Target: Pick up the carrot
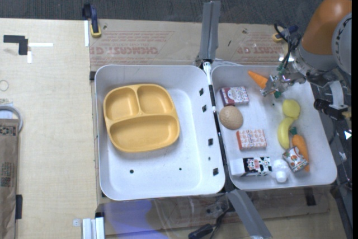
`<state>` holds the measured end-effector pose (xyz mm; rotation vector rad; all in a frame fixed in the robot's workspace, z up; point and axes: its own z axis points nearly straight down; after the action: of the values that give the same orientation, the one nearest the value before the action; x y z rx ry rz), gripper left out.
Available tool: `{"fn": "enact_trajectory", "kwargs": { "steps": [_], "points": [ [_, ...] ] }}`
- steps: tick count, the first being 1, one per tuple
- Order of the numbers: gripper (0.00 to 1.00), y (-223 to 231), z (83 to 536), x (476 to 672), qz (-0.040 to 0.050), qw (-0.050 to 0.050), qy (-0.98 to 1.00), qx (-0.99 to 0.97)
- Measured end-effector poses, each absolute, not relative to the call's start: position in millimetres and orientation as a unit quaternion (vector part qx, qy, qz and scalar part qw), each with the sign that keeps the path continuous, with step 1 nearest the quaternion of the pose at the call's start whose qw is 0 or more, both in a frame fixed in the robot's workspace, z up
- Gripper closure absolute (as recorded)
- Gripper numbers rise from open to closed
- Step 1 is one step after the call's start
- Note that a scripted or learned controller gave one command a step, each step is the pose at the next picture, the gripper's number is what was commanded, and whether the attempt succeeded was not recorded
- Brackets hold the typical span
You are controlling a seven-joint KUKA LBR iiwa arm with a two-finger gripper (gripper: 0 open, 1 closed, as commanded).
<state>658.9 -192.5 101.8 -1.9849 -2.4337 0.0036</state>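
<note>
jaws: too small and blurry to tell how they stand | gripper (274,88) low at the far end of the right bin (330,173) | carrot (258,78) just beside it, near the far wall | looks light, hard, smooth toy; may slip | best grabbed across its fat middle
</note>
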Motion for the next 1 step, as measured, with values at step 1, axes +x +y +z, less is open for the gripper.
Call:
{"fn": "enact_trajectory", "kwargs": {
  "steps": [1],
  "points": [
    [1.00,-112.3,198.9,659.6,-0.0001,-0.001,-0.785,-0.620]
  ]
}}
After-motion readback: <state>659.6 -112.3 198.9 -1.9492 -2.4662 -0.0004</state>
